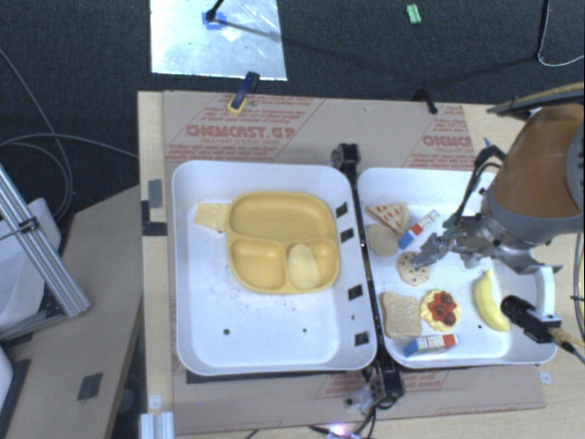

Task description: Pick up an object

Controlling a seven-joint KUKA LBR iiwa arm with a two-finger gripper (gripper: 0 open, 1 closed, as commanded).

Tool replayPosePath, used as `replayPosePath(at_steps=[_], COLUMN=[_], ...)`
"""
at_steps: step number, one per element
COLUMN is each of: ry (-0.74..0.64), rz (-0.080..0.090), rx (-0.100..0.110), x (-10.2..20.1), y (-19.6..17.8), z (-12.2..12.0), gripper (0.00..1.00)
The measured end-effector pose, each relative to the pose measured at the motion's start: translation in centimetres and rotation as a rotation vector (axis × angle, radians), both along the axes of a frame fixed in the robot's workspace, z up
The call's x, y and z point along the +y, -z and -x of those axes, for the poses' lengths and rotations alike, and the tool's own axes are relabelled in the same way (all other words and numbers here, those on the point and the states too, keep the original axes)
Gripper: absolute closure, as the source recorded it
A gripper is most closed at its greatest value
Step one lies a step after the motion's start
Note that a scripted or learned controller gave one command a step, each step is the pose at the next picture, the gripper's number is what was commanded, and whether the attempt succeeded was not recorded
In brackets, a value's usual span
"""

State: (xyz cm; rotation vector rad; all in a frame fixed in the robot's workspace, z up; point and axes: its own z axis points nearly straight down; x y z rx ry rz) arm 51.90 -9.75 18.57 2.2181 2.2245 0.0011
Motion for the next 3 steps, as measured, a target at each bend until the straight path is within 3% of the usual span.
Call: replayPosePath(at_steps=[1, 2, 3], ry=[-0.003, -0.003, -0.002], rz=[0.0, 0.001, 0.001], rx=[-0.007, -0.006, 0.002], x=[0.6, 0.7, 0.5], y=[10.4, 10.0, 9.0], z=[-9.3, -13.3, -13.1], gripper=[0.0, 0.0, 1.0])
